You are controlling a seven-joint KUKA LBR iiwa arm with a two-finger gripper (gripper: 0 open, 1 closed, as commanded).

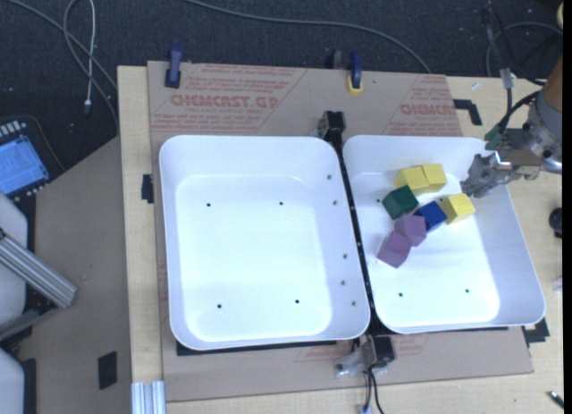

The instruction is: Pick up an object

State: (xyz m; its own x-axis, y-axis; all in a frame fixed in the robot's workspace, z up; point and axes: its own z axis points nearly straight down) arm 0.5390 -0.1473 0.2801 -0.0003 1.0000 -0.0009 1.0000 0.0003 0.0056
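Note:
Several small blocks lie clustered in the right bin (500, 300). A yellow block (422, 177) sits at the back, with a green block (399, 201) just in front of it on the left. A blue block (431, 215) touches a smaller yellow block (459, 207). Two purple blocks (410, 227) (393, 249) lie toward the bin's middle. My gripper (481, 176) hovers at the bin's right rear, just right of the yellow blocks and above the smaller yellow one. Nothing is visibly held.
The left bin (255, 323) stands beside the right one on a cardboard-covered bench (268, 99). Blue clamps (174, 63) (355, 71) hold the board's far edge. Cables run along the floor behind, and a black bracket (332, 122) sits between the bins.

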